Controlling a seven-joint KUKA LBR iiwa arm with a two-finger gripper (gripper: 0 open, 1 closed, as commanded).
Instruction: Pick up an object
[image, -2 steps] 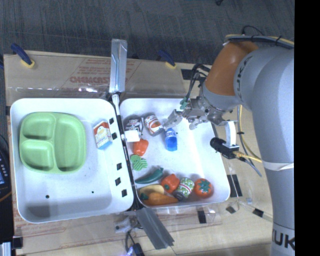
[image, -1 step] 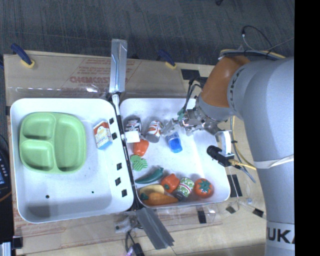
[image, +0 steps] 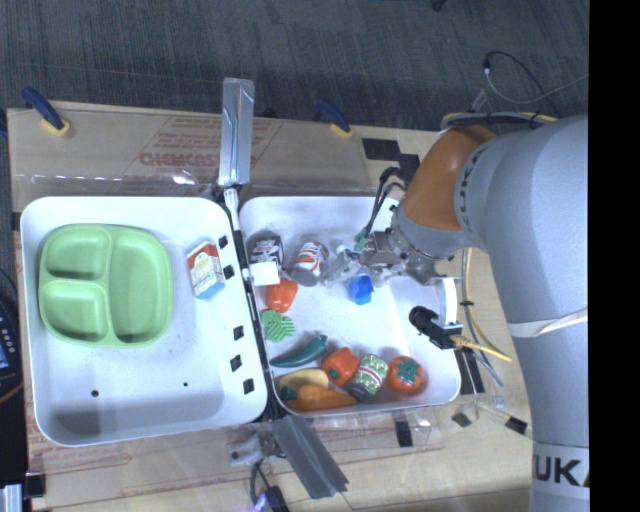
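My gripper (image: 358, 262) is low in the right bin (image: 330, 215), near its middle, with the grey wrist and orange band above it to the right. A small blue object (image: 360, 290) lies right under the gripper's tip, touching or nearly touching it. Whether it is gripped is hidden. Just left of the gripper lies a red and white can (image: 310, 258).
The right bin also holds a dark can (image: 265, 247), an orange pepper (image: 282, 295), a green leafy piece (image: 278, 325), a green chilli (image: 300, 352), a carrot (image: 320, 398), a red pepper (image: 340, 365) and a tomato (image: 405, 375). The left bin (image: 130, 410) holds a green divided plate (image: 105, 283) and a small carton (image: 205, 268).
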